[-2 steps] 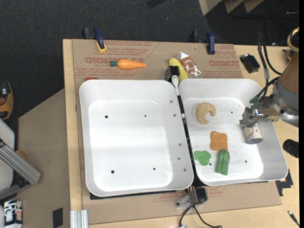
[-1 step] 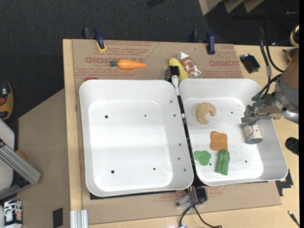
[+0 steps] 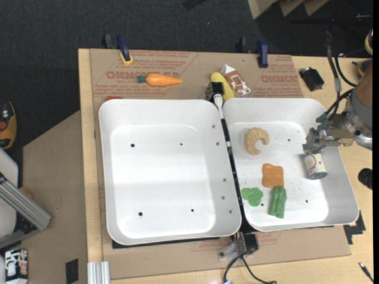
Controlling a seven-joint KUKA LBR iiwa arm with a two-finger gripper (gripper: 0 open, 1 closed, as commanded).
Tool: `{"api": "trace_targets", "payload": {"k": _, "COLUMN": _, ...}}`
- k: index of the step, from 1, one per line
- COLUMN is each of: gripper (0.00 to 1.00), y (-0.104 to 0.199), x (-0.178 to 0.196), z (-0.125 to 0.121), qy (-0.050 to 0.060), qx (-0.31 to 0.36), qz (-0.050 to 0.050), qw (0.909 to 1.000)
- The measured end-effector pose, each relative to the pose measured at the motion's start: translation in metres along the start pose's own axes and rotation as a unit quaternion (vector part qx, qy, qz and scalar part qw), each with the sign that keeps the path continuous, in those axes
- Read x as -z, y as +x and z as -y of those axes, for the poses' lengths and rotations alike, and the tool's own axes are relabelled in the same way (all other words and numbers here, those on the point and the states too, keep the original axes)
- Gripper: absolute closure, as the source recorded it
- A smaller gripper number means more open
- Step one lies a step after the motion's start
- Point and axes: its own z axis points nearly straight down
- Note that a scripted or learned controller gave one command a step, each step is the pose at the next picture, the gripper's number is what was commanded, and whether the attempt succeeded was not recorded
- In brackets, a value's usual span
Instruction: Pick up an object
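Approach step, nothing lifted yet. Gripper hangs directly above the can, which lies on its side by the right bin's right wall (likely target).

Whether the gripper is spread or pressed together: cannot tell.

Next: descend straight, straddle can.

Left of can: croissant, orange piece, green pieces, all well apart; the bin wall alone crowds it

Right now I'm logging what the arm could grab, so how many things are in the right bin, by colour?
Tan: 1, croissant
Orange: 1, orange block
Green: 2, leafy piece and cucumber
White and grey: 1, small can
Total: 5 in the right bin
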Motion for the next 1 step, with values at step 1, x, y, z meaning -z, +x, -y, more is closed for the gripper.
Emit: {"api": "trace_targets", "payload": {"k": 1, "gripper": 1.00, "y": 0.0001, "x": 0.0099, "z": -0.0007, "qy": -0.001, "qx": 0.000, "qz": 0.000, "qw": 1.0000}}
